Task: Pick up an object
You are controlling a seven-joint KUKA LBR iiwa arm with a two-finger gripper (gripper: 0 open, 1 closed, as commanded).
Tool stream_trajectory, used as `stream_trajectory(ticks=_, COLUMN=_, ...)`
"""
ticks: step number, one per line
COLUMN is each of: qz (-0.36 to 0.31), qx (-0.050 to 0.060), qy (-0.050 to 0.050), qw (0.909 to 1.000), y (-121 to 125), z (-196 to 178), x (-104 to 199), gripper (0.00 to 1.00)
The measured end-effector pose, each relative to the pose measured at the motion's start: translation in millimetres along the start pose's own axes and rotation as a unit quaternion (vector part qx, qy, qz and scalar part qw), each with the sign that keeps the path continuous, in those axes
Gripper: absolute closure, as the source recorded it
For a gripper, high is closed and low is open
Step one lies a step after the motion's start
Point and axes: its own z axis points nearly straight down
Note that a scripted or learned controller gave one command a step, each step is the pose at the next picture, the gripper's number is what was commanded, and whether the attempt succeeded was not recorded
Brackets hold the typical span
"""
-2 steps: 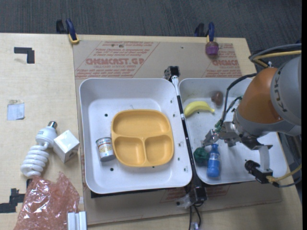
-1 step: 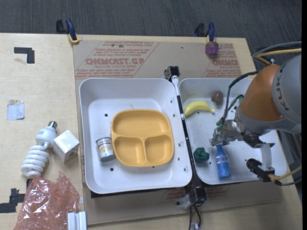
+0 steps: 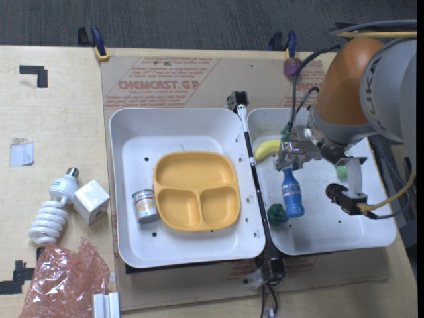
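My gripper (image 3: 290, 159) is over the right bin (image 3: 318, 240), at the cap end of a blue bottle (image 3: 292, 196) that points toward the bin's front. A yellow banana (image 3: 266, 149) lies just left of the gripper against the bin's left wall. Near the bottle's base sits a dark green object (image 3: 276, 214). A small light green object (image 3: 342, 172) peeks out to the right, behind the wrist. The gripper's body hides where it meets the bottle.
The left bin (image 3: 132, 138) holds a yellow divided tray (image 3: 197, 191) and a small can (image 3: 144, 206) beside it. On the bench to the left lie a spiral light bulb (image 3: 53, 211), a white cube (image 3: 91, 201) and a crumpled pink bag (image 3: 63, 280).
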Motion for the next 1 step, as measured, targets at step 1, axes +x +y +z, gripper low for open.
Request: stream_trajectory(ticks=1, qz=-0.001, qx=-0.001, qy=-0.001, qw=1.0000, y=1.2, z=-9.9, x=-0.5, gripper=1.00)
